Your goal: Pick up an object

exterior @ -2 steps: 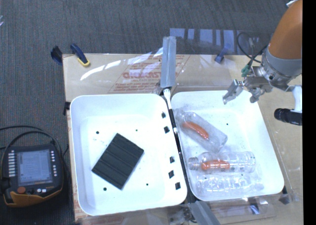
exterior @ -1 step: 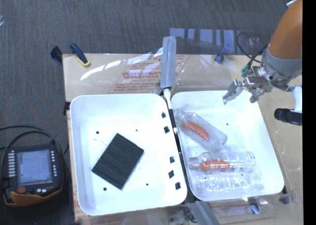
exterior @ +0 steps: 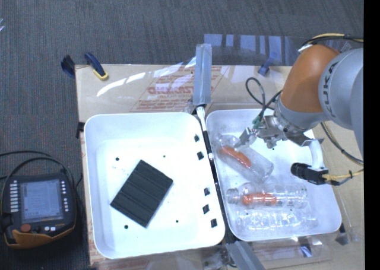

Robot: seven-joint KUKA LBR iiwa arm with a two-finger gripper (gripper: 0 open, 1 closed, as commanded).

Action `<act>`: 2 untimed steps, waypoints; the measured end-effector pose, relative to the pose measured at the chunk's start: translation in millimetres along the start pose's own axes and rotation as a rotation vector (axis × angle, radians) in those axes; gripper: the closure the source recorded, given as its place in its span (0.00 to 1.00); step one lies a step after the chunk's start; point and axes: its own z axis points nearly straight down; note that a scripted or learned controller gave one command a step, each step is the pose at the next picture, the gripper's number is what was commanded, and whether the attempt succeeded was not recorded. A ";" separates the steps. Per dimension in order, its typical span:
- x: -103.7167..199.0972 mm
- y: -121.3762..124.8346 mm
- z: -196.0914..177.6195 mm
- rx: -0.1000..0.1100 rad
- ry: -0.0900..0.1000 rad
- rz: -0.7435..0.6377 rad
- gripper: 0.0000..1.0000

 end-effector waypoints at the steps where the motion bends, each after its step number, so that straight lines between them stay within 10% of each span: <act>1: 19.3 16.8 20.3 -0.034 -0.005 -0.084 0.00; 2: 23.2 -4.3 21.1 -0.057 -0.010 -0.143 0.00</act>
